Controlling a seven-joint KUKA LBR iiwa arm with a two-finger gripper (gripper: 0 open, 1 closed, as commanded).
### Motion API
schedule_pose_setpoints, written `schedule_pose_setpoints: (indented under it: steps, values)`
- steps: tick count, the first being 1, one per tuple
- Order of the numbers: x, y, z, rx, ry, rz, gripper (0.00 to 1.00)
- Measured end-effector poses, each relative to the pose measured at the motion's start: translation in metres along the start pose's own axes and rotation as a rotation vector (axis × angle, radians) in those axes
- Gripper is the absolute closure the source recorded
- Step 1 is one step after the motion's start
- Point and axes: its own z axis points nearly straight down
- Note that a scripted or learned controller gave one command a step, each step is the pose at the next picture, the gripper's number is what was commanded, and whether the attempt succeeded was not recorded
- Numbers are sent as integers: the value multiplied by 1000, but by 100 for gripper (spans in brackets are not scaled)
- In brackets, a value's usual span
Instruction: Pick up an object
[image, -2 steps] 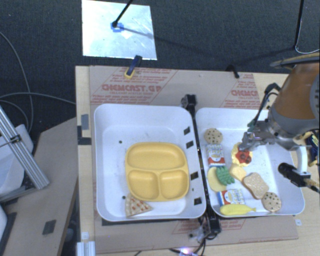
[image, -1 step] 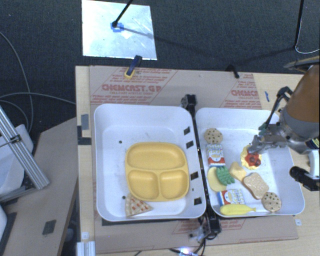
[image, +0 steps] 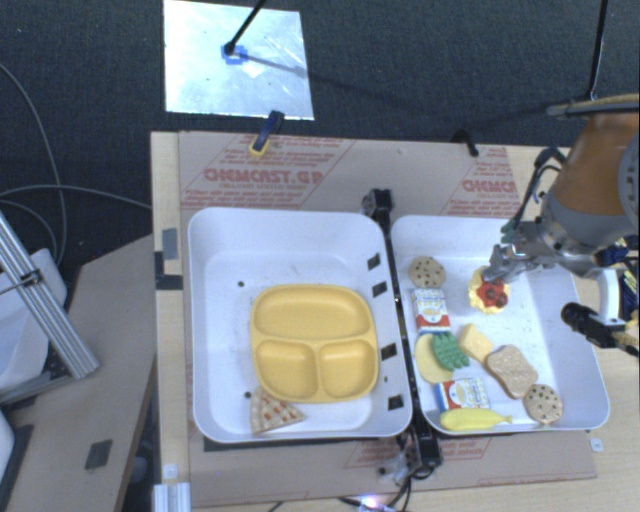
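My gripper hangs over the upper right part of the right bin, at the end of the grey arm with its orange band. Directly under its tip lies a small yellow and red toy food piece, touching or nearly touching it. Further objects in this bin are a cookie, a red and white carton, a green piece on a yellow slice, a cheese wedge, a bread slice, a second cookie and a banana.
The left bin holds a yellow divided plate and a pizza slice at its front edge. A black divider runs between the bins. A black part of the arm reaches over the right bin's right side.
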Motion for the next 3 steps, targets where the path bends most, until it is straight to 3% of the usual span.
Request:
schedule_pose_setpoints:
  steps: [1,2,3]
  values:
    - [-1,-2,-1,2,0,2,0]
    - [-12,2,100,7,0,4,0]
    - [-13,6,80,-8,-2,2,100]
